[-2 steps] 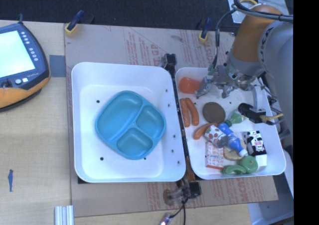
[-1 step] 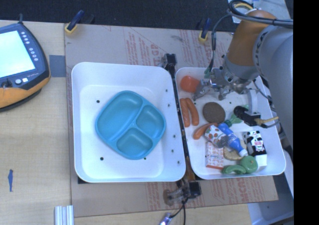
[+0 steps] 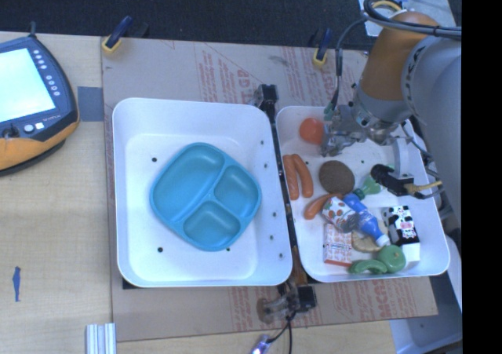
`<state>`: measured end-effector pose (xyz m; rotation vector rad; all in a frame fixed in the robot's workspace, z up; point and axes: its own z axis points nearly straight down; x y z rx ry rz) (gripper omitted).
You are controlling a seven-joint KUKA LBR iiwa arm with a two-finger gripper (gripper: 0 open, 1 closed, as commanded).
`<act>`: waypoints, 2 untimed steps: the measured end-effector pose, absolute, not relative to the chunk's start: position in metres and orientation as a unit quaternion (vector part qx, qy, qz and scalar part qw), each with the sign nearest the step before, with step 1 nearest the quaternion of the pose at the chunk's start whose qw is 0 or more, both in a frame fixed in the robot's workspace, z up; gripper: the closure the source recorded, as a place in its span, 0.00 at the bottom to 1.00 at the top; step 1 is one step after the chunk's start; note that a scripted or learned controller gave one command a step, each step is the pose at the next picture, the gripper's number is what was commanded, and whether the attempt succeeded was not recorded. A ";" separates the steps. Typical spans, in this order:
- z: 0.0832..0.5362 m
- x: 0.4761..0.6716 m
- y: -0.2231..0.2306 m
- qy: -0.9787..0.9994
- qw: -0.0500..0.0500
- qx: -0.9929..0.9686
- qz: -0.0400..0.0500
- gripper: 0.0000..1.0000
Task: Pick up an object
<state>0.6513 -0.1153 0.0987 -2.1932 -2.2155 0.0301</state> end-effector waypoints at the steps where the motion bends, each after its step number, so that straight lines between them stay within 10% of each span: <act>1: 0.099 0.651 -0.115 -0.711 0.012 -0.703 0.010 0.00; 2: 0.109 0.651 -0.116 -0.711 0.013 -0.703 0.011 1.00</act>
